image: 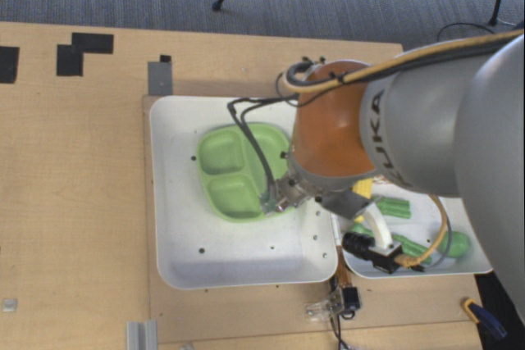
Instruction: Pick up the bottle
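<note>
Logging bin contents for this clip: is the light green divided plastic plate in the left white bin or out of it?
In. The light green divided plate lies flat on the left white bin's floor.

The surface [74,201] looks like pale matt wood. Both bins, left [176,258] and right [410,268], are smooth white plastic with a soft sheen. The divided green tray [234,168] is matt plastic. The arm [459,127] has glossy grey casing and a shiny orange band [328,131].
</note>
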`<state>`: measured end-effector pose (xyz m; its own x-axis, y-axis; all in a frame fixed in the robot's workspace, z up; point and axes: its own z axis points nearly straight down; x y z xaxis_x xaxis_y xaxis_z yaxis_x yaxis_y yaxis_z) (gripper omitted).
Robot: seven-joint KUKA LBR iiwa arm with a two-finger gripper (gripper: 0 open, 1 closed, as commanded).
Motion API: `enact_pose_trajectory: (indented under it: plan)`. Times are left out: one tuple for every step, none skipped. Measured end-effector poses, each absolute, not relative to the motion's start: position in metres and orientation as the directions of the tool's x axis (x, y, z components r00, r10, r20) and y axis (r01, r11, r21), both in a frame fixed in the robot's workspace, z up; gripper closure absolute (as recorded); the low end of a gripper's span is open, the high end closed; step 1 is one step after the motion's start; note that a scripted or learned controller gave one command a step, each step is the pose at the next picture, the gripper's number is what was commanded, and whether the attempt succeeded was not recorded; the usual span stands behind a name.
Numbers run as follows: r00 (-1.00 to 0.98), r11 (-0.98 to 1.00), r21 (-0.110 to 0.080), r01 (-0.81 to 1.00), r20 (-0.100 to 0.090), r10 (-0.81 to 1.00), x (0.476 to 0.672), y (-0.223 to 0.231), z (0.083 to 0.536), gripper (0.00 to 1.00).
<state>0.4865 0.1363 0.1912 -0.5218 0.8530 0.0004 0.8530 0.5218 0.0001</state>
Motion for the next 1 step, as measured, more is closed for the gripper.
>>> enact_pose_trajectory:
  plan:
    - [-0.386, 0.386, 0.004, 0.923, -0.001, 0.923, 0.4877, 0.085, 0.2506, 1.0]
